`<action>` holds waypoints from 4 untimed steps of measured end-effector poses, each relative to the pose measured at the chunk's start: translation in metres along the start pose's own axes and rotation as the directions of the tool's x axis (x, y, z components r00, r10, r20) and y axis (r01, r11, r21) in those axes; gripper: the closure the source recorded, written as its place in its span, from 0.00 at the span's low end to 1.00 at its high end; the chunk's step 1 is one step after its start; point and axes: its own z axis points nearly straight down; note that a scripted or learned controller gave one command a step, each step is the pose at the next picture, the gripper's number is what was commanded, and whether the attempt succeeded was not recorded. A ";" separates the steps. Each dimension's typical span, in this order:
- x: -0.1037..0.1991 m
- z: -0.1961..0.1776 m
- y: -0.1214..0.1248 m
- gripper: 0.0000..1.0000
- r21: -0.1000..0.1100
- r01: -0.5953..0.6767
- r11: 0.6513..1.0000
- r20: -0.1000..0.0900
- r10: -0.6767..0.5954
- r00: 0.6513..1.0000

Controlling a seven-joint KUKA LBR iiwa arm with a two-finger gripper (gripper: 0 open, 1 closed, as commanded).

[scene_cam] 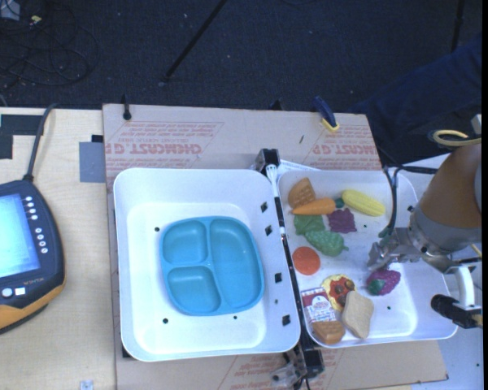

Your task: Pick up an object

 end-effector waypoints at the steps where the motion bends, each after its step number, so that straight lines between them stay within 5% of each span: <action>1: 0.000 0.001 0.000 0.00 0.001 -0.002 1.000 0.000 0.002 1.000; 2: 0.038 0.011 -0.041 0.00 0.000 0.000 1.000 0.002 0.000 1.000; 3: 0.037 0.000 -0.039 1.00 0.000 -0.002 1.000 0.000 0.002 1.000; 4: 0.087 -0.182 -0.010 1.00 -0.017 0.011 1.000 0.004 -0.011 1.000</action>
